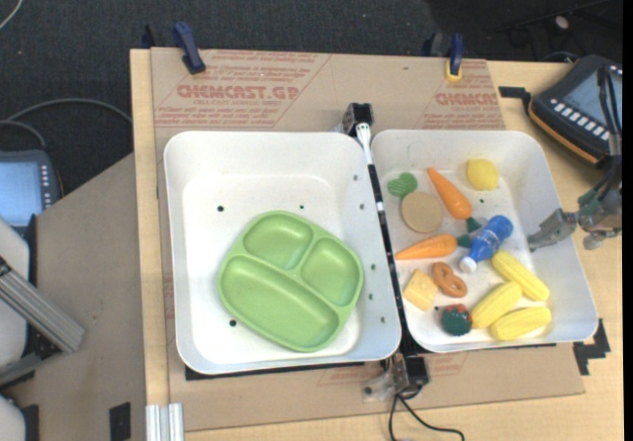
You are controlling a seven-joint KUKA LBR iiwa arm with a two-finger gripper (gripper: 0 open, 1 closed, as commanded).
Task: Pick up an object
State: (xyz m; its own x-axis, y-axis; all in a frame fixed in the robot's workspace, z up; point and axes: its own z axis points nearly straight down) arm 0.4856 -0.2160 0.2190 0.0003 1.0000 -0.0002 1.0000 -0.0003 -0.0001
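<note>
We see the gripper [550, 228] at the right bin's [554, 167] right rim, nothing visibly held, its opening unclear to us; the nearest object, a blue bottle [487, 239], lies just left of it, long axis slanting near-left to far-right.

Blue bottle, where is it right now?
The blue bottle lies in the right bin, near its middle, between the lower carrot and a corn cob, below the upper carrot.

Tool [554, 228] partly past right edge
</note>
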